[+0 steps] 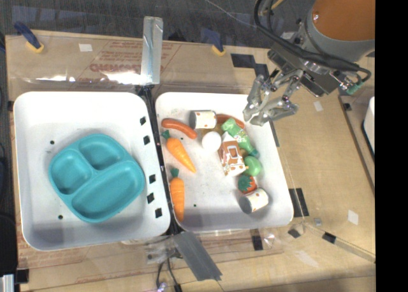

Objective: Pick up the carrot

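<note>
Two orange carrots with green tops lie in the right bin (274, 150). One carrot (180, 153) lies at a slant near the bin's left wall, and a second carrot (176, 197) lies lengthwise below it at the front left. My gripper (266, 107) hangs over the bin's far right corner, well to the right of both carrots. Its fingers (254, 101) stand open with nothing between them.
A teal divided plate (95, 176) sits in the left bin (32, 118). The right bin also holds a sausage (178, 127), a white egg (211, 139), a small block (204, 118), a printed box (233, 157), green toys (252, 166) and a cup (254, 201).
</note>
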Robot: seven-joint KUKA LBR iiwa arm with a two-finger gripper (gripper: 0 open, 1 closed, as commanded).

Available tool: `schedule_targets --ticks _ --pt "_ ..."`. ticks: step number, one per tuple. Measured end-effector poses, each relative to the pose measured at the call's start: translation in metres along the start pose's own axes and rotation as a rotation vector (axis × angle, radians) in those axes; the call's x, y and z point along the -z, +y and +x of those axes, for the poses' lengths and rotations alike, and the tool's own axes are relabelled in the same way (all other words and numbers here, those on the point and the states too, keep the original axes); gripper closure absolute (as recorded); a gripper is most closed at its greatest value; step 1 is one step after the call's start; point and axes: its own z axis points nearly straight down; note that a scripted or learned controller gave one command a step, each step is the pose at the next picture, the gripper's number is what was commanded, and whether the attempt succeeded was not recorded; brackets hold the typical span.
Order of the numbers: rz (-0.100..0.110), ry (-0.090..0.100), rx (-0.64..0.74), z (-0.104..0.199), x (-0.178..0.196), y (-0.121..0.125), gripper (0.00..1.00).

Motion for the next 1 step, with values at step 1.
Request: schedule_targets --ticks 1 --pt "-0.008 0.003 0.235 0.0350 -0.0381 -0.0286 1.00"
